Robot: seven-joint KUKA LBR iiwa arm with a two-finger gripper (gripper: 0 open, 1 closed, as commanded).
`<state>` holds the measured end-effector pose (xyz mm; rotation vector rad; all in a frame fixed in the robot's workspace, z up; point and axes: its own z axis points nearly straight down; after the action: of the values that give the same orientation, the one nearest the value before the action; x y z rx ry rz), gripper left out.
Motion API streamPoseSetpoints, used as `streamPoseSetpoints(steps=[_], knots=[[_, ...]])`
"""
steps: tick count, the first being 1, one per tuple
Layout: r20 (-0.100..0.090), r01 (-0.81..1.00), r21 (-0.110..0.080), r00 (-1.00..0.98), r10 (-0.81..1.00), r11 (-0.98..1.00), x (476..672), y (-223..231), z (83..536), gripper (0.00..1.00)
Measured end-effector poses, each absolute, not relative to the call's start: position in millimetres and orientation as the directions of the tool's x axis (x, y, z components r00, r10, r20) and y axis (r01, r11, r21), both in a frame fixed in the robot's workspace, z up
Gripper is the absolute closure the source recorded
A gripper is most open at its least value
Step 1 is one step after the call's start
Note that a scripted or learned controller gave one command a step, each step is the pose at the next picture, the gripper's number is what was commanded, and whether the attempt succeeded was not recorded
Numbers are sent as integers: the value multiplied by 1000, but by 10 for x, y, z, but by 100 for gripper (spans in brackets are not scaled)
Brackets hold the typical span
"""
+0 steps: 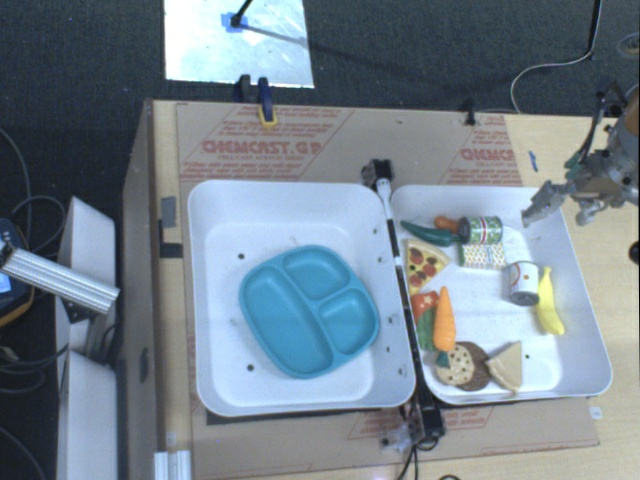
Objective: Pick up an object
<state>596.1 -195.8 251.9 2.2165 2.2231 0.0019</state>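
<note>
The right bin (pixel 590 363) holds several toy foods: a green pepper (pixel 430 233), a striped can (pixel 484 230), a patterned box (pixel 483 256), a pizza slice (pixel 427 264), a white can (pixel 521 282), a banana (pixel 549 304), a carrot (pixel 444 317), a cookie (pixel 459 365) and a bread wedge (pixel 506 366). My gripper (pixel 563 206) hangs above the bin's far right corner, up and to the right of the white can. Its two grey fingers are spread open with nothing between them.
A blue divided plate (pixel 310 310) lies in the left bin (pixel 215 268). Both bins rest on a cardboard sheet (pixel 260 148). A black clip (pixel 378 174) sits at the far end of the seam between the bins. Cables trail at the back right.
</note>
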Motion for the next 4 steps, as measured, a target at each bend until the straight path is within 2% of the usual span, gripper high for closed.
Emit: streamPoseSetpoints(steps=[1, 2, 3, 4], knots=[[2, 1000, 0, -6, 1000, 6, 6305, -1132, 1933, 0], [-2, 1000, 15, -6, 1000, 6, 6721, -860, 904, 0], [-1, 1000, 6, -3, 1000, 3, 6258, -875, 864, 0], [5, 1000, -21, 0, 1000, 0, 6650, -1121, 832, 0]])
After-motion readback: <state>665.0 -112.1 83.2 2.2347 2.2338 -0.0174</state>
